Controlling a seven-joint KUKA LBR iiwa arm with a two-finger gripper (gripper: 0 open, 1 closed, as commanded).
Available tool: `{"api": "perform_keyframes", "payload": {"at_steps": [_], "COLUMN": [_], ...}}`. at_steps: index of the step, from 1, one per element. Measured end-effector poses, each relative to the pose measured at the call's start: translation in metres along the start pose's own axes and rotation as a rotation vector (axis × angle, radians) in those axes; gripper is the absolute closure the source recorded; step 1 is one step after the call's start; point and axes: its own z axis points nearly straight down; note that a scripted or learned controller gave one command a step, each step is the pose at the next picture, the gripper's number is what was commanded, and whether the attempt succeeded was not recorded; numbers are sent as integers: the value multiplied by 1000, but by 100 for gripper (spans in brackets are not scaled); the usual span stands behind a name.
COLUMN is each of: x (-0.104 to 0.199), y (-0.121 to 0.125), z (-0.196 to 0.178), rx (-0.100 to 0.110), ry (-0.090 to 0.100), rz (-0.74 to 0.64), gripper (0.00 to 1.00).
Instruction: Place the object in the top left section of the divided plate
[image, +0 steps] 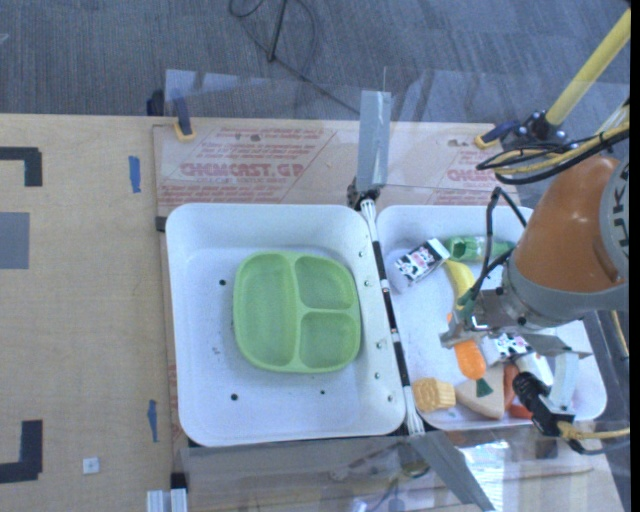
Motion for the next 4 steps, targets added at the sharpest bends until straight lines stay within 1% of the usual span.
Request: {"api": "perform_keyframes", "payload": {"at_steps": [1, 2, 3, 4], "x": [81, 81, 82, 71], "y": [84, 84, 85, 36], "z": [0, 0, -10, -140], "rx": [1, 2, 0, 1], "ry": [0, -1, -2, -1], "rz": [28, 28, 26, -63], "gripper": [100, 0, 100, 100]}}
